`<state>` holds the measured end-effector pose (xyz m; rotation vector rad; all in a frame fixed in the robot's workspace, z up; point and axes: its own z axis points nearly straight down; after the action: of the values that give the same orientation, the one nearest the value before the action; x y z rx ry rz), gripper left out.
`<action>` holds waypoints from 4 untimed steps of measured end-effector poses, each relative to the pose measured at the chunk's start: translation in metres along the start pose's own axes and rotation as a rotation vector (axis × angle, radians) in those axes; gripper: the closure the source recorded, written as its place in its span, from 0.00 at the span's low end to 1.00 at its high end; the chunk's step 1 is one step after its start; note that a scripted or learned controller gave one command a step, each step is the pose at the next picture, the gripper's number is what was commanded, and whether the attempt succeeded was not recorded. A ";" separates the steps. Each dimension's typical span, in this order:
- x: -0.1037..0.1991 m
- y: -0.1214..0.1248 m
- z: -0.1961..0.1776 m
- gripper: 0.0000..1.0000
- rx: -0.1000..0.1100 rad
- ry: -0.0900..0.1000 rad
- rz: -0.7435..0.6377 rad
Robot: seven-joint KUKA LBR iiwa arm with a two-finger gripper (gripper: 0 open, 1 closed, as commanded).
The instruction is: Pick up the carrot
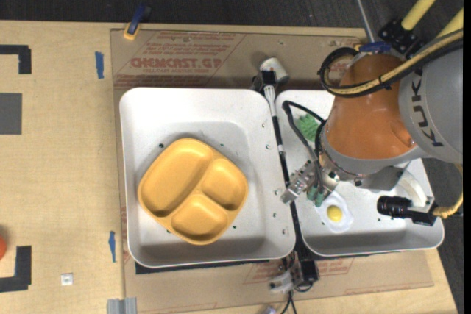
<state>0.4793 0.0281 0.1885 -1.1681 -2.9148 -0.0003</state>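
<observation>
My gripper [305, 186] hangs low over the left side of the right bin [383, 240], close to the wall between the two bins. The grey and orange arm covers most of that bin. A small green piece [318, 195] shows right at the gripper's tip; I cannot tell what it belongs to or whether it is held. Just below and right of the gripper, a white fried-egg toy with a yellow yolk [335, 215] lies on the bin floor.
A yellow three-part plate [193, 190] lies in the middle of the left bin [140, 114]. A green leafy item [307, 127] sits at the back left of the right bin, partly under the arm. A black cable [278, 136] runs along the divider.
</observation>
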 end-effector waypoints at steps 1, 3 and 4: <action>0.000 0.000 0.000 0.00 0.000 0.000 0.001; -0.010 -0.005 0.004 0.00 0.000 0.000 0.069; -0.101 0.017 0.003 0.00 -0.002 -0.004 0.026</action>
<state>0.5636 -0.0292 0.1852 -1.2079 -2.9035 -0.0012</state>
